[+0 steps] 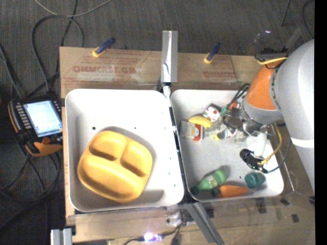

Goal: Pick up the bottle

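Green bottle (210, 180) lay on its side near the front edge of the right bin (225, 152), touching a carrot (233, 190). Gripper (230, 129) sat toward the bin's rear among small items; jaw state undeterminable.

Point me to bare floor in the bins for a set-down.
Left bin: bare strip along the top wall and upper corners, above the yellow tray. Right bin: open middle between the carton and green bottle. Crowded around the gripper and along the lower edge near the carrot.
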`<state>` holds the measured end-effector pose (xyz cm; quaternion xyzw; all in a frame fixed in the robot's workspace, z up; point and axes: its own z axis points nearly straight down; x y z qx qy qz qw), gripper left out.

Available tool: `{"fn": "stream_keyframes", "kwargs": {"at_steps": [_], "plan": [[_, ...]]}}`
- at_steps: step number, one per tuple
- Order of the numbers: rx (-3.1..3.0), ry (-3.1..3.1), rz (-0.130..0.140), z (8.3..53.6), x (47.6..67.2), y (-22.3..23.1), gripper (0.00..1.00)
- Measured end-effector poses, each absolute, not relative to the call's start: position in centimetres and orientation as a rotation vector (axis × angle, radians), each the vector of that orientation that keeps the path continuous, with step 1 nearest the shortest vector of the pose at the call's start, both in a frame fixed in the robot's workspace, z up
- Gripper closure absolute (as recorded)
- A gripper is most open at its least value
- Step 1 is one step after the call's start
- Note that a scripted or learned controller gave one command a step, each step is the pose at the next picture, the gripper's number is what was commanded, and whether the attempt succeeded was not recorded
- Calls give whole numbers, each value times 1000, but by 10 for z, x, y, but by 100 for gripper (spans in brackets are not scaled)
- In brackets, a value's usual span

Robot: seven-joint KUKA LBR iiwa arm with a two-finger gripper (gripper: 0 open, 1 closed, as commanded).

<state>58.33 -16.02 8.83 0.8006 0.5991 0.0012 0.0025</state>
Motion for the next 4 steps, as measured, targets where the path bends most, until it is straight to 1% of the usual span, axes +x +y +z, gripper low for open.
{"fn": "stream_keyframes", "kwargs": {"at_steps": [1,2,3,4], "plan": [[2598,1753,6,89,538,-95,0],[2795,1445,-10,106,481,-93,0],[2822,1382,-10,122,539,-118,0],[2817,1399,-6,92,482,-95,0]]}}
